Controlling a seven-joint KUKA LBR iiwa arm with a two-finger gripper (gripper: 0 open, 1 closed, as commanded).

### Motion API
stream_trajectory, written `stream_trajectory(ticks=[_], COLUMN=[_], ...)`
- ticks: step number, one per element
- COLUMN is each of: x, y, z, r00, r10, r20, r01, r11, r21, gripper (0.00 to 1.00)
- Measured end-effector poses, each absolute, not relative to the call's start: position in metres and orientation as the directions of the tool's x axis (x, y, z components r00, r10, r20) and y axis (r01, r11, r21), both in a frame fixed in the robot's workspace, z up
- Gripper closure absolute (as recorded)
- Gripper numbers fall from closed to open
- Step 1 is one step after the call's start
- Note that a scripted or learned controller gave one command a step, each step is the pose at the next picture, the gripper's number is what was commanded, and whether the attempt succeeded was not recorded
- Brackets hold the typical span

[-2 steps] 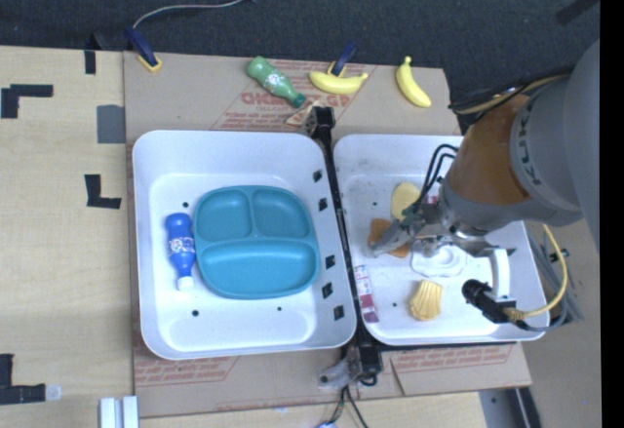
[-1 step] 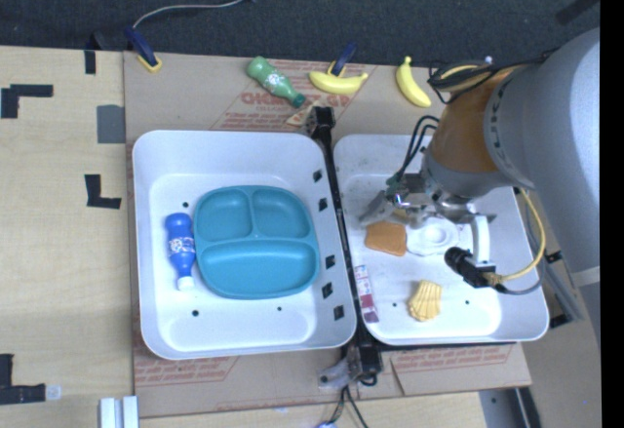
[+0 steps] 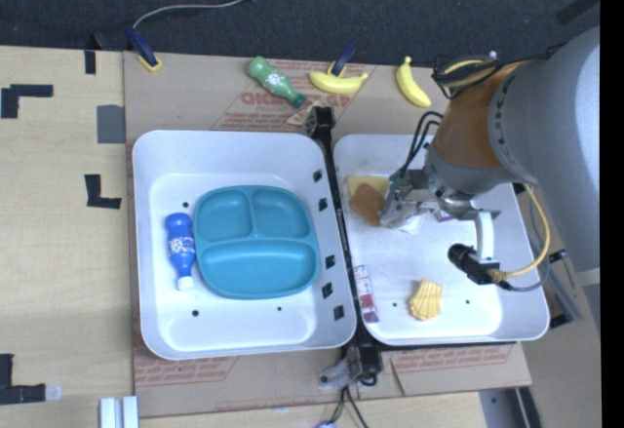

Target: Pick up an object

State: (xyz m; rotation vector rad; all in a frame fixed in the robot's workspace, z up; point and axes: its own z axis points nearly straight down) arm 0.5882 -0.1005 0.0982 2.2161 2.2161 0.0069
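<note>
Bread slice [image 3: 366, 199], a tan and brown piece, lay in the right bin [image 3: 487, 324], just beside the divider between the two bins and near that bin's far left corner. The gripper [image 3: 398, 212] hung low over the right bin, just to the right of the bread and touching it or nearly so; whether it was wide or narrow could not be told from above, and nothing showed clearly between its tips. The bread lay toward the divider from the gripper, its long axis running roughly along the divider, so the coming move would likely be a short shift toward the divider. Also in the right bin, a small yellow ridged piece [image 3: 425, 299] sat near the front edge, well apart from the gripper. Across the divider, the left bin [image 3: 156, 163] held a blue sectioned plate [image 3: 257, 241] with a blue bottle [image 3: 179, 249] lying against the plate's left side.
</note>
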Motion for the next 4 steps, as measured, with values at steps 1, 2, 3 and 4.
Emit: stream_trajectory(ticks=[1,2,3,4], x=[0.588,0.668,0.669,0.665], y=[-0.101,-0.121,-0.158,-0.213], z=[0.098,0.101,0.148,0.087], r00=[0.000,-0.002,-0.001,-0.001], r10=[1.000,1.000,1.000,1.000], r20=[-0.002,-0.001,-0.002,-0.004], r01=[1.000,1.000,1.000,1.000], r11=[0.000,0.002,0.001,0.001], r21=[0.008,0.000,0.001,0.003], gripper=[0.00,0.00,0.00,0.00])
